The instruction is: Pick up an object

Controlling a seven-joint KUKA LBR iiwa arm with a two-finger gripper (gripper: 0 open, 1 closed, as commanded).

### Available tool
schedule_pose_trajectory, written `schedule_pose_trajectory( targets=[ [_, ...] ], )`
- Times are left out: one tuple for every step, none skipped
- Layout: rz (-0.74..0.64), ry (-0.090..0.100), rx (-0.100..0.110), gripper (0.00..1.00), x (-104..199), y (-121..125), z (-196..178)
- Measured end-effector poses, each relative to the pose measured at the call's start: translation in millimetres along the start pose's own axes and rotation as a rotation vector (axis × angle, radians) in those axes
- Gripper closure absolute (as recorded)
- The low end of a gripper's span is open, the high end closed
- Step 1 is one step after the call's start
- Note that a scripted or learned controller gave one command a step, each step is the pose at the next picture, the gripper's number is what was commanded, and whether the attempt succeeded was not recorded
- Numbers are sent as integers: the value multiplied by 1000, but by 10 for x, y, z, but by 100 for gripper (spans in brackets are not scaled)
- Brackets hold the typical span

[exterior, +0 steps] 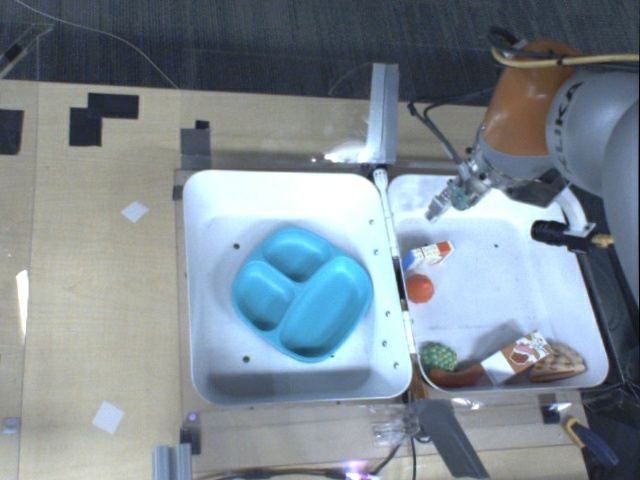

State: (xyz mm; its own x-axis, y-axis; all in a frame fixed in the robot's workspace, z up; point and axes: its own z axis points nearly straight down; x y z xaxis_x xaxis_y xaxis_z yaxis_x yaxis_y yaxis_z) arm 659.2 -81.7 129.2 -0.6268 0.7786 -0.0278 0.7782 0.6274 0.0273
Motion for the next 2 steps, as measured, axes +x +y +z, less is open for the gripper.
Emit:
schedule_pose_trajectory(
  targets=[
    [-1, 0, 0, 0, 1, 1, 1],
    [235, 8, 8, 0, 360, -1015, 286]
  ],
)
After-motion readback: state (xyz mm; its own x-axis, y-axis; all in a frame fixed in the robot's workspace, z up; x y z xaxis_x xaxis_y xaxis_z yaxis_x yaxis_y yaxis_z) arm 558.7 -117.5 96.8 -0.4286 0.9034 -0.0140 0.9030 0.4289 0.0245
